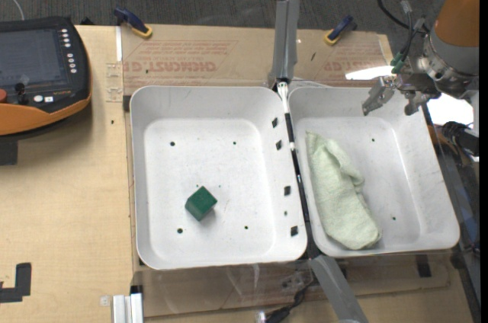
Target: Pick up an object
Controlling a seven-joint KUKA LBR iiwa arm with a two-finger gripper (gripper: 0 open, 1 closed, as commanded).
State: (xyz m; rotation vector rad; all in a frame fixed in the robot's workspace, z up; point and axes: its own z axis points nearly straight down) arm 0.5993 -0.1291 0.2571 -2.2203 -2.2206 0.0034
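A small green cube (200,203) rests on the floor of the left bin (152,116), toward its front middle. A pale green folded cloth (340,192) lies lengthwise in the right bin (427,161), along its left side. My gripper (394,99) hangs over the back right corner of the right bin, above the rim and well clear of the cloth. Its two fingers are spread apart, with nothing between them.
A teach pendant (38,74) lies on the bench at the far left. Blue and orange clamps (133,22) hold the cardboard at the back. A grey divider post (285,39) stands between the bins. Cables hang behind the arm's wrist.
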